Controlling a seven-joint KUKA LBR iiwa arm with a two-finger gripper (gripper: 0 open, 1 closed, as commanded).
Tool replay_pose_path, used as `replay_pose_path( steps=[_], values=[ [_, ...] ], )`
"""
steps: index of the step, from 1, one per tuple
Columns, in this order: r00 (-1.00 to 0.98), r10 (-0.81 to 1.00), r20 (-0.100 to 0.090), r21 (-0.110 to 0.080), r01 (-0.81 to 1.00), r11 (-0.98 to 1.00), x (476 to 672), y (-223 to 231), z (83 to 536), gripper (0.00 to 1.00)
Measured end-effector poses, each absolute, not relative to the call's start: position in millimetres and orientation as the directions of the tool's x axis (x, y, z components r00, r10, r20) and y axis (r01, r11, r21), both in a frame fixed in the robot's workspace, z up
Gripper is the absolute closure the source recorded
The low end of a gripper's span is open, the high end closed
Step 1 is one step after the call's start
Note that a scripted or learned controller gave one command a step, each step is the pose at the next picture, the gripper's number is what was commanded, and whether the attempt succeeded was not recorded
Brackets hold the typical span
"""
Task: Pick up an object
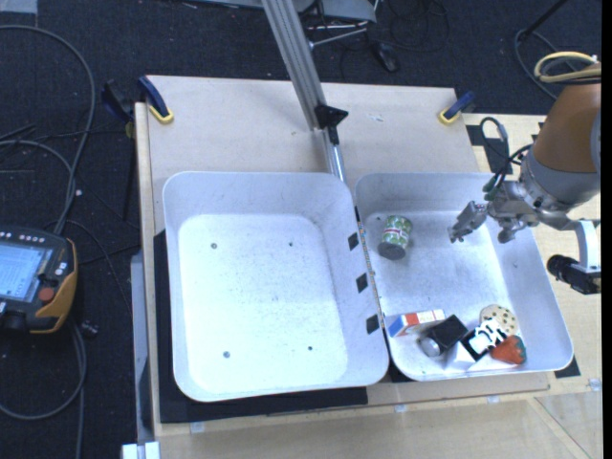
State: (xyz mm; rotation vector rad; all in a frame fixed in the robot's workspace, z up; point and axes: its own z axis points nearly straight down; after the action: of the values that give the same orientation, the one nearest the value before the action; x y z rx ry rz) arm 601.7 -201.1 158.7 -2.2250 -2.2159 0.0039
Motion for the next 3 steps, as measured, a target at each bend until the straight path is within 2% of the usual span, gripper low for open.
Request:
replay_pose_path(
  steps=[1,2,3],
  values=[
    [-0.003,1.0,0.001,-0.002,1.0,0.003,624.8,-166.3,111.4,0.0],
    [-0.002,1.0,-0.001,0.009,1.0,0.002,642.3,-152.1,215.4,0.0],
    [0.004,1.0,0.0,-0.003,1.0,-0.004,612.3,-208.7,153.9,0.0]
  ],
)
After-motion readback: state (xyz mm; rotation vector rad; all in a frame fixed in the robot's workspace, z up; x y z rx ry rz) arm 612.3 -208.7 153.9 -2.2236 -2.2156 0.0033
